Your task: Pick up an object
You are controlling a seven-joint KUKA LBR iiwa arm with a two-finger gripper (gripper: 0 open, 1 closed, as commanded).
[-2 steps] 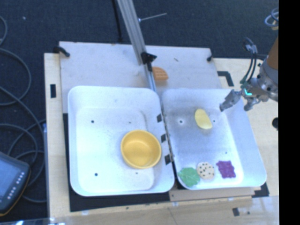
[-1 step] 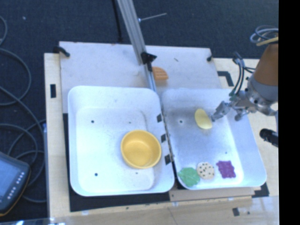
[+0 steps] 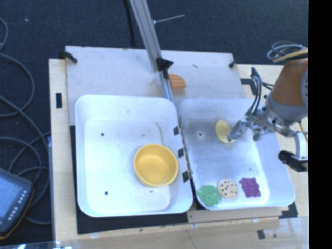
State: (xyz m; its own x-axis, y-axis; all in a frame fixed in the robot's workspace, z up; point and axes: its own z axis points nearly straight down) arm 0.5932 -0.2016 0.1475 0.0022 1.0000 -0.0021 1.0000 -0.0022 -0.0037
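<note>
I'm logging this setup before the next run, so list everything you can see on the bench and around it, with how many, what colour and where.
Bins: two, white, side by side on the bench.
Bowl: one, yellow, in the left bin.
Small yellow object: one, in the right bin, at the gripper's tip.
Green piece: one, right bin's near edge.
Beige spotted piece: one, beside the green one.
Purple piece: one, right of the beige one.
Orange object: one, on the board behind the bins.
Metal rail: one, grey, slanting from the top.
Cables: black, on the floor at left.
Arm: one, grey and orange, from the right.
Gripper: one, over the right bin.
</note>
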